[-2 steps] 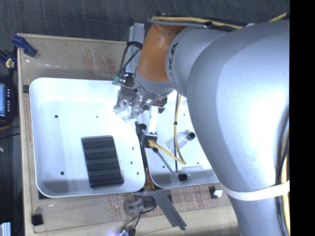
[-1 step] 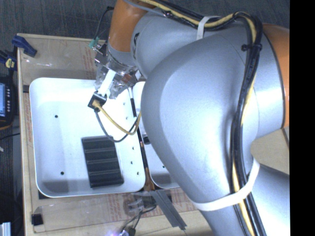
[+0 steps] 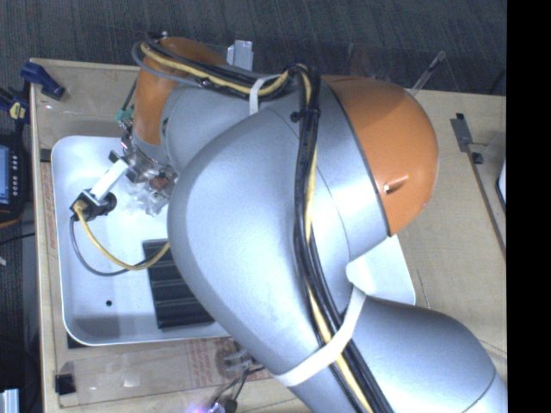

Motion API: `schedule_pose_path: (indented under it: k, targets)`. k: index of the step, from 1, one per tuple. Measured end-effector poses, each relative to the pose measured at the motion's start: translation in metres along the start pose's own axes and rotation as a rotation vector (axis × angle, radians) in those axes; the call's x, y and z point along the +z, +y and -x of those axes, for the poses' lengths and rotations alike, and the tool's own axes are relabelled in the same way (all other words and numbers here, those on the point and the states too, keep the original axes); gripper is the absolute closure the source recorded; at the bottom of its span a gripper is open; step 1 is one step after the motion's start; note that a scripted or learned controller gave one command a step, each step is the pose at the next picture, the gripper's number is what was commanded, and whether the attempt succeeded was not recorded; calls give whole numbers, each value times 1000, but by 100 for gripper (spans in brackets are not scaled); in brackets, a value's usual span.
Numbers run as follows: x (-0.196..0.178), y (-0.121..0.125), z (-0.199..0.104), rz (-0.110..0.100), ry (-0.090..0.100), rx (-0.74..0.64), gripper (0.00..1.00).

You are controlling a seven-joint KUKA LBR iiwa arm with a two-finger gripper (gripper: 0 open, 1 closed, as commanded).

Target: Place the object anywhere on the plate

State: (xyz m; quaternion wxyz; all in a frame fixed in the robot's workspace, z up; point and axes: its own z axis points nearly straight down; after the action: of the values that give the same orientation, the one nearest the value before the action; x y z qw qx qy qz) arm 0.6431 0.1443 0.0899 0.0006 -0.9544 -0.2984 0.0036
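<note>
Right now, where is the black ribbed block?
In the camera view the black ribbed block lies in the left white bin, near its front wall, partly hidden under the grey arm, just right of the yellow cable loop.

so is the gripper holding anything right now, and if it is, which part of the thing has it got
It cannot be told. The gripper is low over the left bin, near a dark ribbed object, but the grey arm and glare hide what is under it.

The grey arm [image 3: 284,248] bends leftward, its orange-banded wrist pointing the tool [image 3: 146,188] downward.
</note>
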Motion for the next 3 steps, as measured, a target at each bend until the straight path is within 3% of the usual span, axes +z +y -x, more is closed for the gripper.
schedule_pose_path:
  k: [1, 2, 3]
  targets:
    - [-176, -23, 35, 3, 7, 78, 100]
    - [-181, 0, 14, 1, 6, -210, 100]
    - [-209, 0, -8, 4, 10, 131, 100]
